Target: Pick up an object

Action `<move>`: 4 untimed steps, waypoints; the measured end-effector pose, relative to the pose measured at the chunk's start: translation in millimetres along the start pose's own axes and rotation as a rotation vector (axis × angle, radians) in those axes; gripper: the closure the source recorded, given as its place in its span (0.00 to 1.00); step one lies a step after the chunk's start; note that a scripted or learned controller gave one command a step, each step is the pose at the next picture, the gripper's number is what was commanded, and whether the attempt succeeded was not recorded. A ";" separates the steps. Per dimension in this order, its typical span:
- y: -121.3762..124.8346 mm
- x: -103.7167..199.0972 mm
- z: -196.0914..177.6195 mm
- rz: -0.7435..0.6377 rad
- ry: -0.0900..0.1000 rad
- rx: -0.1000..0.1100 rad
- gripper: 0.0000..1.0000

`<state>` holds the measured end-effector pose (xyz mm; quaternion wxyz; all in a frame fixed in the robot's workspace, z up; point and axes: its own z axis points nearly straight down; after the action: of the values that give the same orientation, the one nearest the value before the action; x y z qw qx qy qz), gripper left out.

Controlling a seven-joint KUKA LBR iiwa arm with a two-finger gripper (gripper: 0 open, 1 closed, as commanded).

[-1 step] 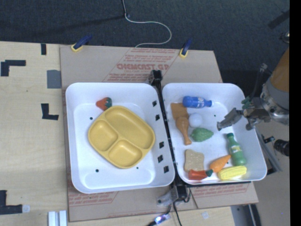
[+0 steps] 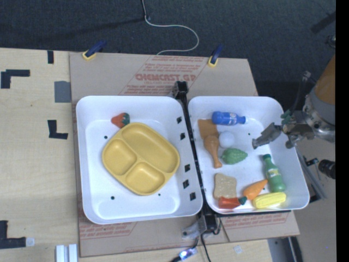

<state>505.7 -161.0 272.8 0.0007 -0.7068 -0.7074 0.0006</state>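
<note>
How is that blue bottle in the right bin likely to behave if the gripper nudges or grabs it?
The blue bottle lies on its side on the bin floor, so a nudge across its round body would probably roll it. It looks like smooth toy plastic, likely light and a bit slippery between the fingers. The gripper hovers to its right, apart from it, over the right bin.

In front of you the surface is pale wood with dark angular marks along its left side. A brown cardboard sheet with red print lies flat on it, pinned at the far edge by two clamps. On the cardboard, the left bin and right bin sit side by side, their inner walls touching.
</note>
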 end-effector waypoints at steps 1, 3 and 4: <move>-9.1 -2.2 48.5 0.001 0.001 0.005 0.00; -8.4 -6.1 158.0 0.000 0.002 0.005 0.00; -8.0 -5.8 188.3 0.001 0.000 -0.001 0.00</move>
<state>497.4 -166.7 84.5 0.0005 -0.7070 -0.7072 0.0002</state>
